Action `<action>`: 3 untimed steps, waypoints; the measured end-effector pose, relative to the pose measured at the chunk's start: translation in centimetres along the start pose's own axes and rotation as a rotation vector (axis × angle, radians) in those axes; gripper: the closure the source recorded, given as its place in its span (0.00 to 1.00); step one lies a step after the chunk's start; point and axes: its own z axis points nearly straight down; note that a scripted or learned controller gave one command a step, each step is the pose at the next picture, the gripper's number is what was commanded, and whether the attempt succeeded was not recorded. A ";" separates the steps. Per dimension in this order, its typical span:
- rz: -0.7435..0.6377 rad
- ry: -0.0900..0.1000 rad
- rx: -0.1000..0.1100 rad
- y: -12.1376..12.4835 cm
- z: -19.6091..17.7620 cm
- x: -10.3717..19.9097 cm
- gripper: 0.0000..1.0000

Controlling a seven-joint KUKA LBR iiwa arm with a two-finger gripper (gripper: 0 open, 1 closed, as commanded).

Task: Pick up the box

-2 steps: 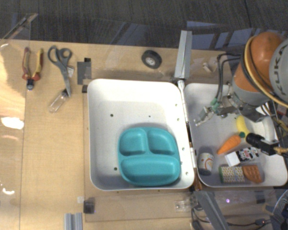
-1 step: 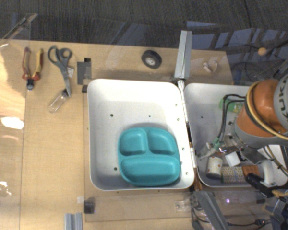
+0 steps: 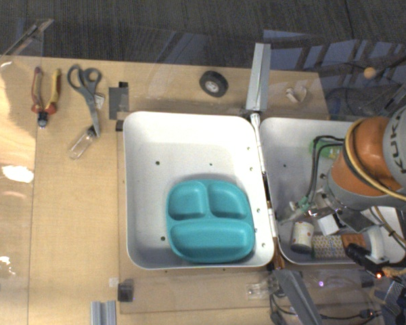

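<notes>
The arm hangs low over the right bin near the box, reach step; claw state I cannot tell; next, a clean pinch.

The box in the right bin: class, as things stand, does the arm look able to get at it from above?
Probably yes. The box lies near the right bin's front edge with the arm's wrist directly over that bin. A small white cylinder beside it and the cables could crowd the tool.
</notes>
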 end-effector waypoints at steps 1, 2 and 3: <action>-0.084 0.005 0.018 -1.3 -9.1 -3.6 0.00; 0.055 0.002 0.011 -0.4 0.4 -0.1 0.00; 0.026 -0.001 0.012 1.6 0.4 0.3 0.00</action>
